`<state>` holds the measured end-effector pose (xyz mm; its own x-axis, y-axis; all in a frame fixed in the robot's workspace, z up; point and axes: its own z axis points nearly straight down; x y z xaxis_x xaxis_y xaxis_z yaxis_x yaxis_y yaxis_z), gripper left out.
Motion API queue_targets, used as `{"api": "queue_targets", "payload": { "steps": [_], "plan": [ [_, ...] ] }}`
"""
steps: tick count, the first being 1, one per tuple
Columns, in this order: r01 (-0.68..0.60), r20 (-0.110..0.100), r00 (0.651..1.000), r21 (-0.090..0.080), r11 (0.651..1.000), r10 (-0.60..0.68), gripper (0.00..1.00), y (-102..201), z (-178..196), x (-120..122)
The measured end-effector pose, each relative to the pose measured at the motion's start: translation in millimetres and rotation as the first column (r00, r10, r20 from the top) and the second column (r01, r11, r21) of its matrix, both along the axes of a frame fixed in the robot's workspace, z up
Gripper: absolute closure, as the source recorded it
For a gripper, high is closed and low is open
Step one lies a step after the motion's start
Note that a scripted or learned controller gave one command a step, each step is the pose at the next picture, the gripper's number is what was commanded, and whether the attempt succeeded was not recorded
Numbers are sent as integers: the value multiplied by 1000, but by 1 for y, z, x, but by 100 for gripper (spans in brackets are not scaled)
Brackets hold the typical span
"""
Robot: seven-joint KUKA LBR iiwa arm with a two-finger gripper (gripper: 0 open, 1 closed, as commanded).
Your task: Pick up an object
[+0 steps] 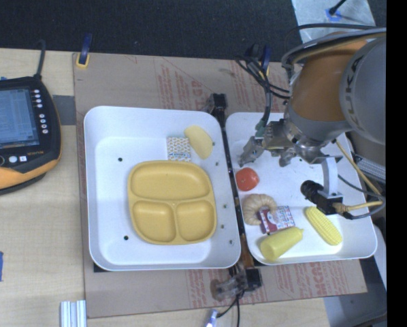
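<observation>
Two shallow white bins side by side on a brown board: left bin (101, 182) and right bin (356, 251).

In the left bin, three things. One yellow divided plate (171, 201) with three compartments, lying flat at the middle. One small patterned packet (179, 149) just above the plate's upper edge. One pale yellow banana-like toy (199, 141) beside the packet, at the bin's upper right.

In the right bin, five loose things. One red tomato-like ball (247, 178) near the left wall. One tan doughnut (256, 206) below it, with one small red-and-white packet (277, 217) lying against its right side. Two yellow pieces along the lower edge: a smooth yellow cylinder (280, 242) touching the packet from below, and a corn cob (323, 225) farther right, apart from the cylinder.

Above the right bin's upper half, one gripper (273, 154) under the grey arm with its orange band (322, 94). Fingers spread wide, one tip near the bin's upper left, the other toward the middle; nothing between them. Tomato-like ball just below the left fingertip, not touching.

Off the board at far left, one handheld control tablet (16, 131) with an orange-edged case.
</observation>
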<state>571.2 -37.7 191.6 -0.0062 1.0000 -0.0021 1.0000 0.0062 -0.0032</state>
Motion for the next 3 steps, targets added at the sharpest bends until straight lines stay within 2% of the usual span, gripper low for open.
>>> {"api": "queue_targets", "payload": {
  "steps": [1, 2, 3],
  "plan": [
    [2, 9, 1000, 1, 1000, -2, 0, -57, -60, 12],
    [-1, 0, 1000, 0, 1000, 1, 0, -56, -96, 33],
    [2, 2, 1000, 1, 1000, -2, 0, -80, 22, 49]
  ]
}}
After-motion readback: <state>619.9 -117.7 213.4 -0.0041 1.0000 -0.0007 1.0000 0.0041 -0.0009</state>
